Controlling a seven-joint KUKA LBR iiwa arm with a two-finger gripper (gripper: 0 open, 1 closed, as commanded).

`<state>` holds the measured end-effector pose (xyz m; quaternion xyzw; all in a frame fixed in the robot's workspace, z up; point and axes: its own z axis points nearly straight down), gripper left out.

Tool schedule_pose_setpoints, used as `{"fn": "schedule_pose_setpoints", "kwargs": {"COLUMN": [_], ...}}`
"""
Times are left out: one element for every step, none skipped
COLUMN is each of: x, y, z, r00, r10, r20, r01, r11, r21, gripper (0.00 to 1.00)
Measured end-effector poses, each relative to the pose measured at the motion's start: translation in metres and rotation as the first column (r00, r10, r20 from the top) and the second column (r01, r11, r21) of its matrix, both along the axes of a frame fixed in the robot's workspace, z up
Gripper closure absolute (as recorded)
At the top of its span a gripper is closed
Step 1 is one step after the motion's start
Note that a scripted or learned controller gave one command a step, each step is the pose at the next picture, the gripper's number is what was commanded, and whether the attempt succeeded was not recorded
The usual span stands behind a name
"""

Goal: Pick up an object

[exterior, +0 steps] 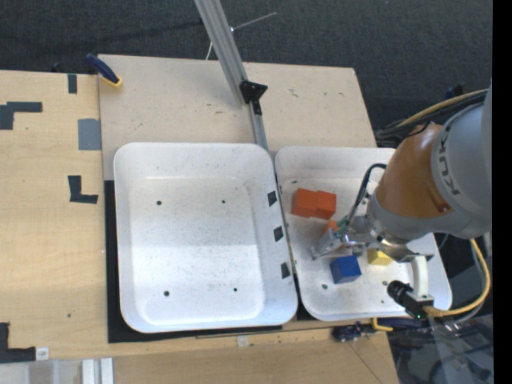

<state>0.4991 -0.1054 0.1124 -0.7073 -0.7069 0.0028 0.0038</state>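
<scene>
In the right bin lie an orange block, a blue cube and a small yellow piece. My gripper hangs low over the bin, just above the blue cube and below the orange block. The arm's orange band and grey wrist cover much of the bin's right side. A small orange bit shows beside the gripper's metal tip. The blue cube rests on the bin floor near the gripper's lower edge, and I cannot tell whether they touch.
The left bin stands beside the right one, with black clips along the shared wall. A slanted metal pole crosses the back of the bench. A blue and yellow tool lies at the far left corner. Cables run along the right.
</scene>
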Motion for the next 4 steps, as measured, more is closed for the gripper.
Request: {"fn": "schedule_pose_setpoints", "kwargs": {"x": [0.002, 0.001, 0.005, 0.006], "y": [0.001, -0.010, -0.015, -0.015], "z": [0.013, 0.066, 0.128, 0.149], "r00": [1.000, 1.000, 1.000, 1.000], "r10": [0.003, 0.001, 0.002, 0.002], "r20": [0.005, 0.013, 0.015, 0.011], "r01": [-0.003, -0.001, -0.002, -0.002], "r11": [1.000, 1.000, 1.000, 1.000], "r21": [0.000, -0.003, -0.003, -0.002], "gripper": [1.00, 1.00, 1.00, 1.00]}}
